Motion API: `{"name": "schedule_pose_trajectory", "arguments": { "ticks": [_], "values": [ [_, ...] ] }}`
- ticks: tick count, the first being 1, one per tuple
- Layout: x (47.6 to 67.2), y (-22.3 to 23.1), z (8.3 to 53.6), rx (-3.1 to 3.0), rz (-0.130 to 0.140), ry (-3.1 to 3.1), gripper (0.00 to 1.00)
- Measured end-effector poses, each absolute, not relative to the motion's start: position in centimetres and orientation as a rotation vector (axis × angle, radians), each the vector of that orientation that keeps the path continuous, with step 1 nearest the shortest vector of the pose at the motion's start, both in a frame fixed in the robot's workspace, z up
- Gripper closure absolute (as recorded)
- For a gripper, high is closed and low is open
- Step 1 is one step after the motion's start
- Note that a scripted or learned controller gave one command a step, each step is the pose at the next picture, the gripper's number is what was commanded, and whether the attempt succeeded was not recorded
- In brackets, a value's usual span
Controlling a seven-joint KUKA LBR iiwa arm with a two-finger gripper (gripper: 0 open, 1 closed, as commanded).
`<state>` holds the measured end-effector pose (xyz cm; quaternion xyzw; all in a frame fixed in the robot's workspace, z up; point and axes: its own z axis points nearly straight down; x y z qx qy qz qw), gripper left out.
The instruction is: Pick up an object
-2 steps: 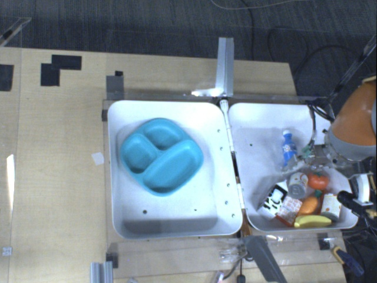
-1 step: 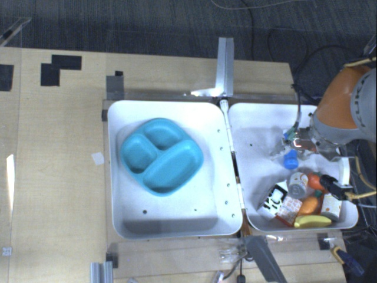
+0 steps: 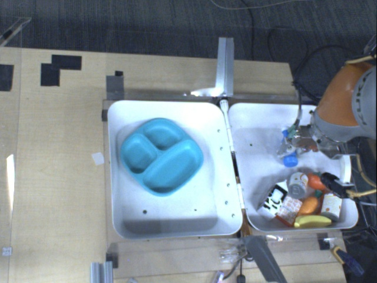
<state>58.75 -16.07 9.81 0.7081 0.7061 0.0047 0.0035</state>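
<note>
Dark grey carpet runs along the top of the scene, with a thin cable looping across it, and below it lies a pale wooden bench (image 3: 53, 187) carrying black square markings near its upper left corner. Two shallow white bins sit side by side on that bench, divided by a metal rail. My left-hand white bin (image 3: 171, 217) holds a light blue plastic divided plate (image 3: 162, 155), which has three compartments and lies slightly turned, near the middle of the bin floor.

My grey arm with its orange band (image 3: 341, 99) comes in from the right, over the right-hand white bin (image 3: 253, 128). My gripper (image 3: 297, 140) hangs low over the upper middle of that bin, just above a small blue cap-like piece (image 3: 290, 160) that rests on the bin floor beside it. Whether my gripper is apart or together, I cannot tell; the view is too small and cluttered there.

Along the lower edge of the same bin sits a loose cluster of small things: a black-and-white printed packet (image 3: 273, 200), a round grey lid-like disc (image 3: 297, 186), an orange carrot-shaped toy (image 3: 309, 205), a yellow banana-shaped toy (image 3: 313, 221), and a small white jar with a red label (image 3: 331, 207). They lie touching or just beside one another, well apart from my gripper.
</note>
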Motion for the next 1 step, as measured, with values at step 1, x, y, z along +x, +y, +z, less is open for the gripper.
{"name": "schedule_pose_trajectory", "arguments": {
  "ticks": [1],
  "values": [
    [61.2, -9.63, 21.45, 2.26, 0.001, 2.181, 1.0]
  ]
}}
